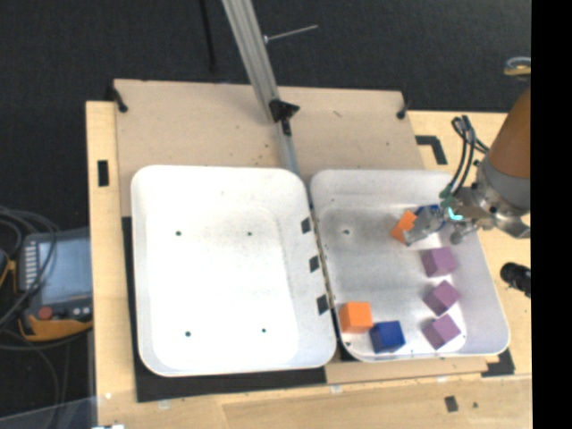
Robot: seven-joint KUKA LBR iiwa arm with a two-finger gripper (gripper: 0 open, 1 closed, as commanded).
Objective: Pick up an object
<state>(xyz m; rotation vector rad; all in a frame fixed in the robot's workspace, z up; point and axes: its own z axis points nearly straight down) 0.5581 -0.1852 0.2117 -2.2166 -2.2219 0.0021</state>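
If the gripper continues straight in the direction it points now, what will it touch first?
The gripper points left across the right bin. The orange block at its fingertips comes first, probably already touching it; depth is unclear. Beyond it lies bare bin floor.

Both bins (223, 186) are white with small dark dots. In the right bin (357, 195) sit two orange blocks (357, 315), one blue block (387, 336) and three purple blocks (439, 261). The bench (103, 239) is light tan. The arm (514, 146) has an orange band over grey.
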